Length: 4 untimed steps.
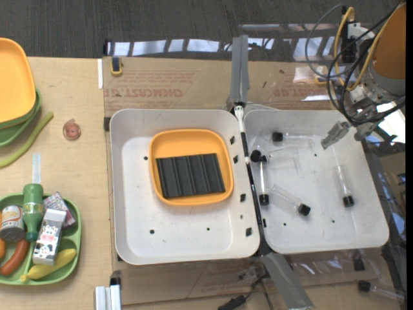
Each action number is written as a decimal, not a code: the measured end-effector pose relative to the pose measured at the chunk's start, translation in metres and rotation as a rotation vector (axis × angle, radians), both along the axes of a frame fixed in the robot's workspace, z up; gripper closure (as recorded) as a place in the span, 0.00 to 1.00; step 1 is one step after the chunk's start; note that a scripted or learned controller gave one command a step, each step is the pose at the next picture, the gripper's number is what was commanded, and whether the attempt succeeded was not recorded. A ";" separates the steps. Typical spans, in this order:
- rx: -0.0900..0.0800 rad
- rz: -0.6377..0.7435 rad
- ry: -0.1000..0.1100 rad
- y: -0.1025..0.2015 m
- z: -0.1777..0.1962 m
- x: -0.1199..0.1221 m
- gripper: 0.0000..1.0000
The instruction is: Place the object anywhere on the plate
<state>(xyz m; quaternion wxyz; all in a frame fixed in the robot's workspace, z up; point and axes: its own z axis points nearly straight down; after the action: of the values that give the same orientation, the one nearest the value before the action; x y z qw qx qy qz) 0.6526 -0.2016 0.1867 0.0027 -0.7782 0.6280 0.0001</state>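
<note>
On the left of the tan tabletop [77,166] sits a green plastic tray of toy food [71,237]. The left white bin [129,225] holds a smooth orange square plate with round corners [161,147], and a dark ribbed mat [190,175] lies on it, with bare white floor all around. The right white bin [361,231] holds several clear plastic tubes with black caps [345,186], scattered well apart. The grey tool [339,133] hangs over that bin's far right corner; I cannot tell if it is spread or pinched.
</note>
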 end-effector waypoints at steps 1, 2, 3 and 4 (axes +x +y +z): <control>-0.001 0.092 -0.002 -0.012 0.013 0.007 0.00; -0.001 0.407 -0.002 -0.006 0.026 0.007 0.00; -0.003 0.602 -0.002 -0.011 0.024 0.007 0.00; -0.004 0.859 -0.003 -0.003 0.025 0.008 0.00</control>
<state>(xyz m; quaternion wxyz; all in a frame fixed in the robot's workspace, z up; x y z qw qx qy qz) 0.6601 -0.2041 0.2122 0.0018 -0.9690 0.2470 -0.0014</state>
